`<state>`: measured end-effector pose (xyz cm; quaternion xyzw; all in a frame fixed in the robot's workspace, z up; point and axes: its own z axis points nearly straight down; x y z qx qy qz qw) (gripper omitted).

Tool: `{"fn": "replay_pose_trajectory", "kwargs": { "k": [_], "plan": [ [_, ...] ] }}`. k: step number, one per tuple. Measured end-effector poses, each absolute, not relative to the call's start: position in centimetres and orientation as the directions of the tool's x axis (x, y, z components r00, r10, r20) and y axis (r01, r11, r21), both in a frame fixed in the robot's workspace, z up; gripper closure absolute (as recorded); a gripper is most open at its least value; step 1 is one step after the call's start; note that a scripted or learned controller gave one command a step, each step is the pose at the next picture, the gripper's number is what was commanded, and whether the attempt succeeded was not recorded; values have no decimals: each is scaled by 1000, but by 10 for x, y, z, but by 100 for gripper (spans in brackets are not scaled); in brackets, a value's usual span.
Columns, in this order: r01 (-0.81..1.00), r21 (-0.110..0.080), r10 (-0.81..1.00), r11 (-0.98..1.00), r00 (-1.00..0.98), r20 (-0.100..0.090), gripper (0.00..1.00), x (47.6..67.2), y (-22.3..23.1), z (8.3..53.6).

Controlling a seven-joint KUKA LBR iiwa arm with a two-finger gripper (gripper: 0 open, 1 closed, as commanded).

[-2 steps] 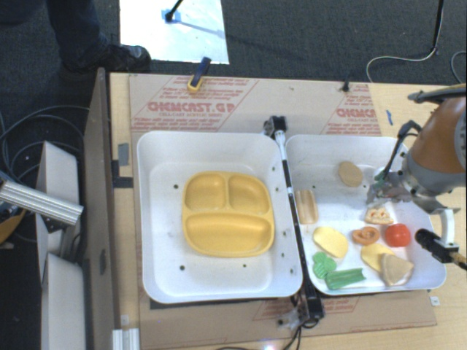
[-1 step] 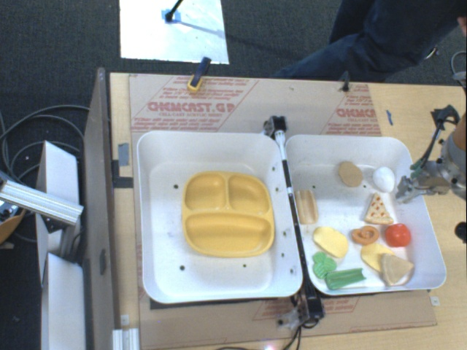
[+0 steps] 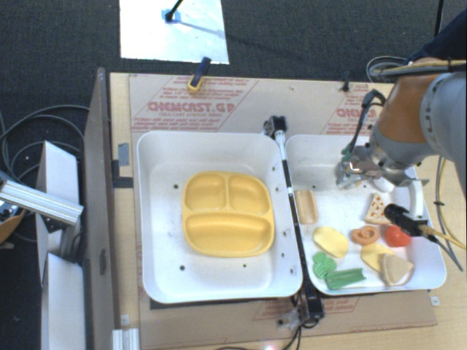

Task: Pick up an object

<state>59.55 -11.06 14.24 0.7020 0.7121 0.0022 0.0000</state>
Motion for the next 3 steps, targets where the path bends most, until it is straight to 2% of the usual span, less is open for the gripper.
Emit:
{"fn": "replay_pose_trajectory", "kwargs": {
  "k": [1,2,3],
  "plan": [
    [1000,6,1000,-5,5,-5,100,580,-197,192],
    [1000,2,1000,3,-3,-1,0,580,-192,189],
    [1000,5,1000,10,-10,0,0,657,-145,85]
  ]
}}
